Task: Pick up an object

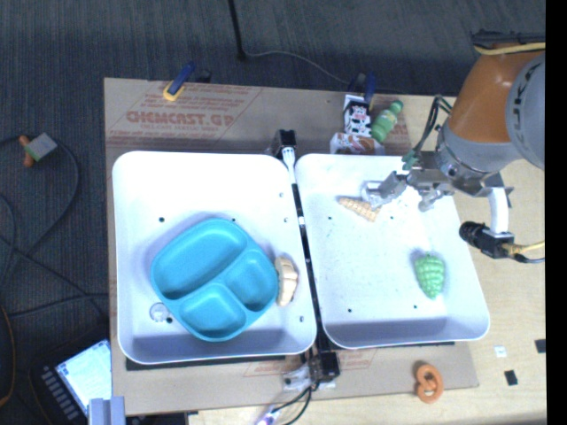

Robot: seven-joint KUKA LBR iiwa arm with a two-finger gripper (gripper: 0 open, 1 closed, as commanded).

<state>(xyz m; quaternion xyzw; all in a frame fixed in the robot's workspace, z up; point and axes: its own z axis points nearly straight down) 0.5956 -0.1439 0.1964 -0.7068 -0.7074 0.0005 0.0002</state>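
Orange ring (429,382) on bench; gripper (383,189) above cone (358,207).

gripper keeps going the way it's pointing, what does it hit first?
Most likely the tan cone-shaped object lying just beyond the gripper in the right bin. Height is hard to judge from above, so it could pass over it.

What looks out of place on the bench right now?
A few things lie outside the bins: an orange ring on the bench below the right bin, and a green toy beside a small carton above it. In the left bin, the blue tray sits askew.
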